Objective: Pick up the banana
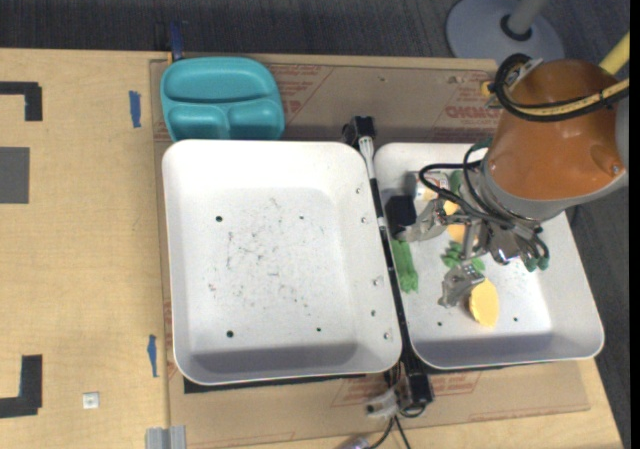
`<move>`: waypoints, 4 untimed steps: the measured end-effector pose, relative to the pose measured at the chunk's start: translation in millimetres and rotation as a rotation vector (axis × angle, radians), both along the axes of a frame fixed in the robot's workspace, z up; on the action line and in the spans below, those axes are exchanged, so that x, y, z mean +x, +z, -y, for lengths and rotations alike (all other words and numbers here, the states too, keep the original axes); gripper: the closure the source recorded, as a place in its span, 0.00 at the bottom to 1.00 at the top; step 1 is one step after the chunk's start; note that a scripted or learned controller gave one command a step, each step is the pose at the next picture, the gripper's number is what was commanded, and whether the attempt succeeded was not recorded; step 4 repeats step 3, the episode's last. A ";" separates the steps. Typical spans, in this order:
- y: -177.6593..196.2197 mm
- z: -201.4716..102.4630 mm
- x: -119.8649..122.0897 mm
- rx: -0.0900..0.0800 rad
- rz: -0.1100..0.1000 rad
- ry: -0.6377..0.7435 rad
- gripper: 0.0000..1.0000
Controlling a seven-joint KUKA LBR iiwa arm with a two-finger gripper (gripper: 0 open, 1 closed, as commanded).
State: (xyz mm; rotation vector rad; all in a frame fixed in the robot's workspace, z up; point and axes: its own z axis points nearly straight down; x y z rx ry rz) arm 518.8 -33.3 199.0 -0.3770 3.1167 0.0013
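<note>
The counter [80, 237] carries two white bins: the left bin [270, 257] and the right bin [560, 327], with a teal tray [222, 97] behind. The grey-and-orange arm [555, 137] hangs low over the right bin, its pincer [462, 282] down among the clutter; whether it is apart or together I cannot tell. A yellow piece, likely the banana [484, 305], lies on the bin floor just beside it, seemingly not yet lifted. A green item [405, 265] lies near the divider. The grasp and lift appear still to come.

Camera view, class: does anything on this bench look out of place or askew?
Nothing looks spilled or damaged. The teal tray sits outside the bins, behind the left bin. The gripper hangs over the right bin, beside a yellow piece.
</note>
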 end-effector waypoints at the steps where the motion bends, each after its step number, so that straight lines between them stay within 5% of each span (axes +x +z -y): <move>1: 10.7 -0.2 1.6 0.002 0.006 -0.003 1.00; 2: 10.6 -0.4 1.5 0.002 0.006 -0.002 0.00; 3: -4.6 -19.3 -32.9 0.000 0.000 0.273 0.00; 4: -4.6 -19.3 -32.9 0.000 0.000 0.273 0.00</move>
